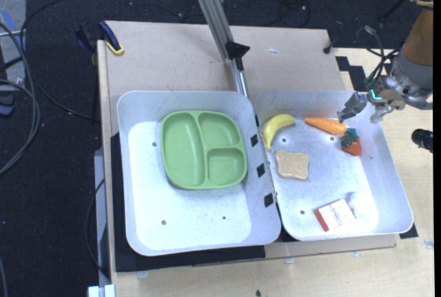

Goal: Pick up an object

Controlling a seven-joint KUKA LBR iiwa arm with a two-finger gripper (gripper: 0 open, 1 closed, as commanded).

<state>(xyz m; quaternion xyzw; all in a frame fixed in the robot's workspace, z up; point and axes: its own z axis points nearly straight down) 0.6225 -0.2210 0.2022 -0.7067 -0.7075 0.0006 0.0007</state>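
In the left bin a green divided plate sits toward its upper middle. In the right bin, from left to right: a banana at the upper left, a slice of toast just below it, a red-and-white carton toward the lower edge, a carrot, and what looks like a strawberry. The gripper hovers at the bin's upper right rim, fingers spread with nothing between them, near the carrot's right end.

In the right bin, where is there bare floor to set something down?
Bare: right bin between toast and strawberry, and the near left corner beside the box. Crowded: far end, with banana, carrot and gripper.
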